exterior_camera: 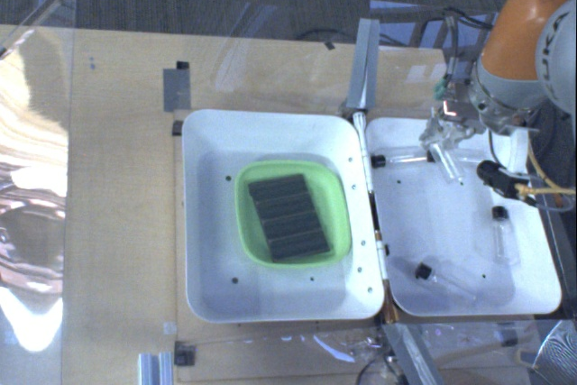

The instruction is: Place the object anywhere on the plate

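A wooden table (108, 221) carries two white bins side by side. In the left bin (203, 284) sits a green plate (245, 221), square with rounded corners, and on it lies a dark ribbed block (288, 217), tilted a little so its long side runs from about 11 o'clock to 5 o'clock. The block rests wholly within the plate's rim.

The right bin (532, 284) holds three clear tubes with black caps. One tube (399, 160) lies near the bin's 10 o'clock corner, its cap toward the left wall. A second tube (501, 234) lies toward 3 o'clock, cap uppermost. The third tube (442, 278) lies near 6 o'clock, its cap at the left end.

The arm (532, 32) reaches in from 2 o'clock, its orange band at the upper right. Its jaws (444, 151) hang over the upper part of the right bin, just beside the first tube at its 3 o'clock side. The fingers (448, 165) look close together with nothing seen between them, though their exact gap is hard to tell.
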